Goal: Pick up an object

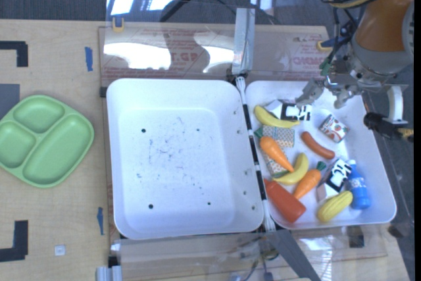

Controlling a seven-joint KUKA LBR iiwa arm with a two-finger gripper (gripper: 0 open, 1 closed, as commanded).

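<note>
Lemon [335,204] below raised, spread fingers [309,94]

We see yellow bananas [272,117], orange carrots [275,152], a red sausage [318,145], a blue bottle [358,193], white bins [177,214], and a light green divided plate [45,139].

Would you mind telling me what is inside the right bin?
The right bin holds toy food: bananas, carrots, a sausage, a red pepper, a small can and a blue bottle. They overlap, so anything beneath them is hidden.
</note>
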